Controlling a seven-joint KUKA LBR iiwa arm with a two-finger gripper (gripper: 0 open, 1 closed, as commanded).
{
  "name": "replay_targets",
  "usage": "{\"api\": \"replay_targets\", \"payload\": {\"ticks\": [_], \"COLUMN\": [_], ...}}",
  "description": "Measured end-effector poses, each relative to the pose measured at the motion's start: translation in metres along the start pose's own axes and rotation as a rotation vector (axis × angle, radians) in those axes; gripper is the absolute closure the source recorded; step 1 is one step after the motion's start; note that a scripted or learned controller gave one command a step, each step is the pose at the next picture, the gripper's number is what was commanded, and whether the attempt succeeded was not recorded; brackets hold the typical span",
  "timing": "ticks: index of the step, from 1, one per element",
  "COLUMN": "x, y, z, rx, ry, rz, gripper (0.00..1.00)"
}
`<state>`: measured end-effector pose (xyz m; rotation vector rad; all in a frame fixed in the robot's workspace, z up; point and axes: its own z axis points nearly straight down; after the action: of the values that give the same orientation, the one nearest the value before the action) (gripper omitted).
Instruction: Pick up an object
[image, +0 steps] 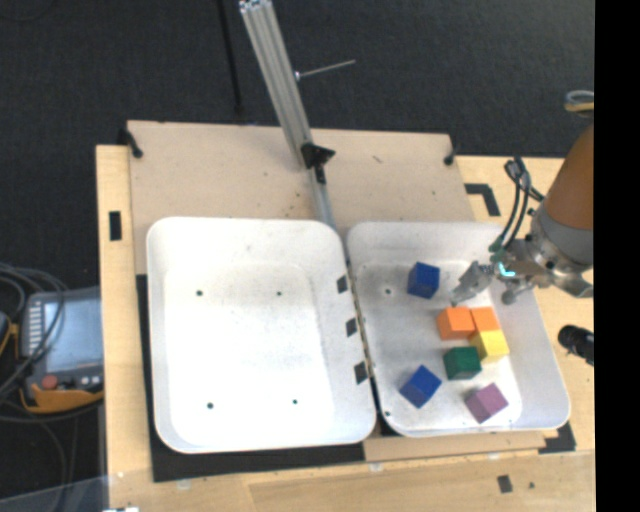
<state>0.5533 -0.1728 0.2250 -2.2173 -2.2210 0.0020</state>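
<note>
The blocks sit in the right bin: 2 orange blocks touching, a yellow block and a green block packed beside them, a purple block and 2 blue ones – 1 blue block stands alone near the top. The end effector hangs just above the orange pair, fingers spread apart, holding nothing. I think it should drop straight down – with 1 finger on each side of a single block, not over 2. The left bin lies beside it on the worktop.

We find no text, label, brand, number or sign that we can read on the bins, the blocks or the counter.
</note>
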Motion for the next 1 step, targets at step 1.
{"api": "replay_targets", "payload": {"ticks": [1], "x": [0.0], "y": [0.001], "z": [-0.0023], "rx": [-0.005], "ry": [-0.001], "rz": [0.0], "gripper": [0.0]}}
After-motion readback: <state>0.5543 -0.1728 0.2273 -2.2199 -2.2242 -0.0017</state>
